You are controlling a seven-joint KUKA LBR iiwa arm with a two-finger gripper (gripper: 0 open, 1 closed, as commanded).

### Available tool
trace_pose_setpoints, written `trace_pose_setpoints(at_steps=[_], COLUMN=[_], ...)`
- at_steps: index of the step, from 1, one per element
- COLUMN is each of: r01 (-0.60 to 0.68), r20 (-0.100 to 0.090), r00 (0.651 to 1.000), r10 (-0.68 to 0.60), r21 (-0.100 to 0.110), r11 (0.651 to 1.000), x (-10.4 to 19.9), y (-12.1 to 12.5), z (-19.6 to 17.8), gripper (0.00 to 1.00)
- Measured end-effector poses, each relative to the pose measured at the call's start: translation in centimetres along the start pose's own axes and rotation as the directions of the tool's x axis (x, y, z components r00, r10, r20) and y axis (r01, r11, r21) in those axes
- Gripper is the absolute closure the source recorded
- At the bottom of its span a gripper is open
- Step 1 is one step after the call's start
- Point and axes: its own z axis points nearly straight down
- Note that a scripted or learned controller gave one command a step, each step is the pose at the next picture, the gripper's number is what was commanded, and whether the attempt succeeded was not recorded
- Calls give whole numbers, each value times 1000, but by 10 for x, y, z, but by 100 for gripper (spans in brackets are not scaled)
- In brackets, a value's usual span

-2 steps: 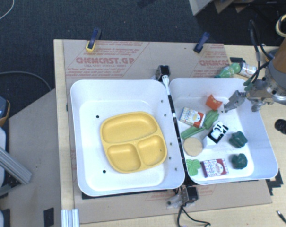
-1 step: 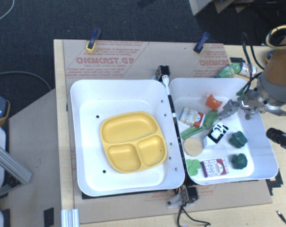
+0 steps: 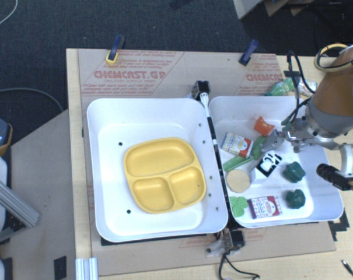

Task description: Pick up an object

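- Two white bins sitting side by side on the worktop (image 3: 164,69), which is covered in brown printed board.
- Left bin (image 3: 106,156) carrying a yellow divided tray (image 3: 163,172), lying flat near the bin's middle, three compartments facing up.
- Right bin (image 3: 322,212) carrying the loose pickable objects, all crowding its middle and near edge.
- Orange piece (image 3: 262,125) lying toward the right bin's far side, just beside the hand.
- Small white carton (image 3: 236,144) with red and green print lying by the bin's left wall, tilted.
- Green stick (image 3: 241,160) running slantwise from the left wall toward the hand, passing just beside a tan round disc (image 3: 239,181).
- Black-and-white block (image 3: 269,163) lying near the bin's middle, just below the hand.
- Two dark green lumps: one (image 3: 293,171) right of the block, one (image 3: 294,199) nearer the near edge.
- Red packet (image 3: 264,206) lying flat at the near edge, a light green piece (image 3: 238,205) just left of it.
- Green-and-white packet (image 3: 281,88) sitting on the worktop past the right bin's far edge.
- Blue clamps (image 3: 114,48) gripping the worktop's far edge.
- Arm (image 3: 334,98) reaching in from the right, orange band up, wrist hanging over the right bin's right half.
- Hand (image 3: 284,134) pointing down-left over the bin between the orange piece and the block; cannot tell how its grip stands, nothing visibly gripped.
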Motion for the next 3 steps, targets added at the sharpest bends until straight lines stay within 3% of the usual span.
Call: trace_pose_setpoints(at_steps=[1, 2, 3], r01=[-2, -1, 0], r20=[0, 3, 5], r00=[1000, 1000, 1000], r10=[2, 1, 0], r21=[-5, -11, -13], r11=[1000, 1000, 1000], x=[0, -1, -2], y=[1, 2, 2], z=[42, 29, -35], gripper=[0, 100, 100])
